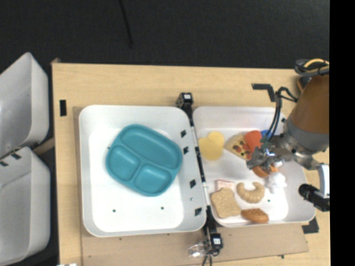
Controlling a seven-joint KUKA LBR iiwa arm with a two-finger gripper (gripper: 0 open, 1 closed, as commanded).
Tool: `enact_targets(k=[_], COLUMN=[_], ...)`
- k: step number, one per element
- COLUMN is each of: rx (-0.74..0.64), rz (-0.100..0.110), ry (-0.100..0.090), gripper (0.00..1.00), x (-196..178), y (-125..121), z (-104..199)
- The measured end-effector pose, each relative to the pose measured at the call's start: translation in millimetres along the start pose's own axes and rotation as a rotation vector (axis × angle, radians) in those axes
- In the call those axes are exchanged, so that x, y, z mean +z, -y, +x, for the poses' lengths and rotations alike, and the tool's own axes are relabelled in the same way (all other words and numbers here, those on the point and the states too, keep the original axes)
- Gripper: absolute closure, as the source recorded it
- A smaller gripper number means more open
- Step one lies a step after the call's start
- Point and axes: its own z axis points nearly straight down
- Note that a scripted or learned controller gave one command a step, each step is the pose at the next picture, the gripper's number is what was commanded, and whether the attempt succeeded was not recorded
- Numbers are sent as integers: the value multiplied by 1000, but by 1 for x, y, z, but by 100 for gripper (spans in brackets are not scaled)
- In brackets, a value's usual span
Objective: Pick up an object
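Note:
My gripper (263, 159) hangs low over the right bin (230, 116), above a red-orange piece (253, 139) and an orange item (260, 170) partly hidden under it. Just left lies a pizza slice (239, 146), and further left a yellow toy (211, 146). Toward the bin's front sit a croissant (251, 191), a slice of bread (225, 203), a brown sausage-like piece (255, 216) and a small white item (277, 180).
The left bin (94, 204) holds a teal compartment plate (144, 159). The arm's orange band and grey wrist (310, 115) lean in from the right over the bench edge. A black clip (184, 100) sits between the bins at the back.

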Motion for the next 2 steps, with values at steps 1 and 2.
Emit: enact_targets(k=[1, 2], rx=[-1, -3], rz=[0, 5], ry=[1, -1], gripper=[100, 100], x=[-37, -34], y=[-2, -3], z=[-2, 42])
